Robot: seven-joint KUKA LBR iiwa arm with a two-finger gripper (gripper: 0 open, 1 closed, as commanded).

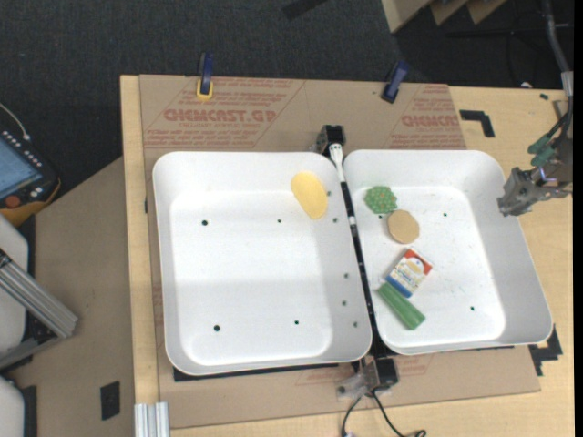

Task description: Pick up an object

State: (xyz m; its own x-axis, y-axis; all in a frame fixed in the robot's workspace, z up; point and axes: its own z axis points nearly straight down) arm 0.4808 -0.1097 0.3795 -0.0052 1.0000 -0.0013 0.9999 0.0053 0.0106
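Your hand (516, 195) hangs over the right bin's (510, 321) right rim, well apart from everything; whether it is spread or pressed together I cannot tell. The nearest targets lie by that bin's left wall: a green ball (380, 198), a tan disc (403, 227), a small carton (411, 271) and a green stick (402, 306). All look light; the carton seems stiff and flat-sided, so take it across its short sides.

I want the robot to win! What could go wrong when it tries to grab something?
The cookie, green ball, box and green stick sit bunched together, so the tool might bump one while reaching for another. The box and stick touch, so both could shift. The yellow thing lies far away.
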